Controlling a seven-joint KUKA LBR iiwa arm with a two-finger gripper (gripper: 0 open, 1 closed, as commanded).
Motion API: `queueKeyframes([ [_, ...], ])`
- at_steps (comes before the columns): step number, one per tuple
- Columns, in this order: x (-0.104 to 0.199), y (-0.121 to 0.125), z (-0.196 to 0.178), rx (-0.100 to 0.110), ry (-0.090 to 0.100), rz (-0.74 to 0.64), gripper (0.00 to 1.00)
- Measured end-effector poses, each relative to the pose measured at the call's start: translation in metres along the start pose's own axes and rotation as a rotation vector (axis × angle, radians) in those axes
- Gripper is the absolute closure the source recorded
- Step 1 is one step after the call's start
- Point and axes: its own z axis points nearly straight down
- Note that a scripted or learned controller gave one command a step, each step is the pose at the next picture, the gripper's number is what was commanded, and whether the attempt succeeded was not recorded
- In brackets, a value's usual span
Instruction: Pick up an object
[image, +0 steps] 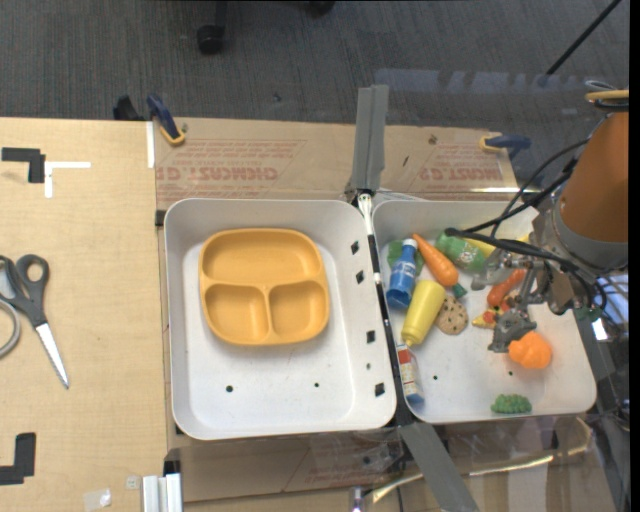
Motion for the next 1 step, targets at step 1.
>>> queueKeyframes([
  [1,-0.0678,-0.0051,0.1369,0.000,-0.002,0.170,0.00],
])
